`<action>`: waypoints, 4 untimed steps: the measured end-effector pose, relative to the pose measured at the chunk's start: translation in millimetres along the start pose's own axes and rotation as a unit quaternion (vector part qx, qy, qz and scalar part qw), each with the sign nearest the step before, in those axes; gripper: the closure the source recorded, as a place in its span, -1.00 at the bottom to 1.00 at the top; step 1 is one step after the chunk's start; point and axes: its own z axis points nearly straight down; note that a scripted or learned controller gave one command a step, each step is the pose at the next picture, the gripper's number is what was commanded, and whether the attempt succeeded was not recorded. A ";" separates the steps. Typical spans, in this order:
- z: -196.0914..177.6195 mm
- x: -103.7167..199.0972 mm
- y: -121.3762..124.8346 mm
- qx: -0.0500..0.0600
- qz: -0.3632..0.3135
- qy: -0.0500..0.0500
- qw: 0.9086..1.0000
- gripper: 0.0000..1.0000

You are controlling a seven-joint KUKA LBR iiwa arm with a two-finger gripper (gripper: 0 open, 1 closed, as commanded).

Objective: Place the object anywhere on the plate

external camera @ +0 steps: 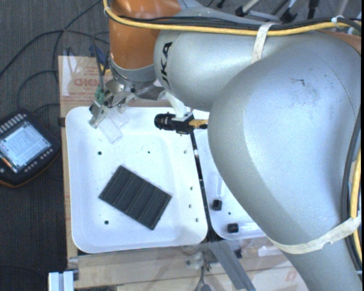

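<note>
Claw (101,115) hangs over the left bin's (85,235) far corner (whether clenched or released, I cannot tell); the dark ridged plate (134,197) lies flat nearer the front.

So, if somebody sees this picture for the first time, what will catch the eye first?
First the huge grey arm, filling the right side and covering much of the right bin. Next its orange band at the top, with the claw over the far corner of the left bin. Then the dark ribbed plate lying in that bin.
</note>
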 end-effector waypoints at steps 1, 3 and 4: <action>-64.1 -4.0 -2.2 -0.002 -0.192 0.000 0.981 1.00; -239.3 9.5 -2.3 -0.002 -0.432 -0.002 0.902 1.00; -246.3 9.2 -0.1 -0.003 -0.432 -0.001 0.902 1.00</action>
